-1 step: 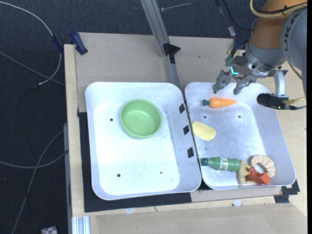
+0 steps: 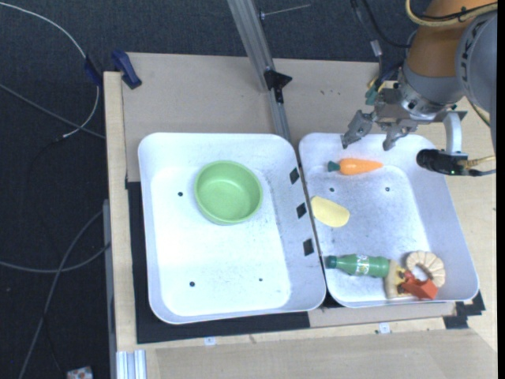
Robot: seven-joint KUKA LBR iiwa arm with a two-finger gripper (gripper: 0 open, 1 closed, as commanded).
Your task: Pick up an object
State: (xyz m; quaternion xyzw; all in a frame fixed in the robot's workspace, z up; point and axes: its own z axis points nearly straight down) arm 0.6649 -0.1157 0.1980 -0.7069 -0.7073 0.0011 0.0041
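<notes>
Here, gripper (image 2: pixel 369 136) spread open above tapered orange carrot (image 2: pixel 357 165); smooth round green bowl (image 2: pixel 228 192) in left bin (image 2: pixel 162 283)

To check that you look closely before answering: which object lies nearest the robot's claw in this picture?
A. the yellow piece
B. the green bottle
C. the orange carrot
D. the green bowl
C: the carrot lies at the far end of the right bin, just below the open claw, while the bowl sits in the left bin, and the bottle and yellow piece lie farther toward the near edge.
</notes>
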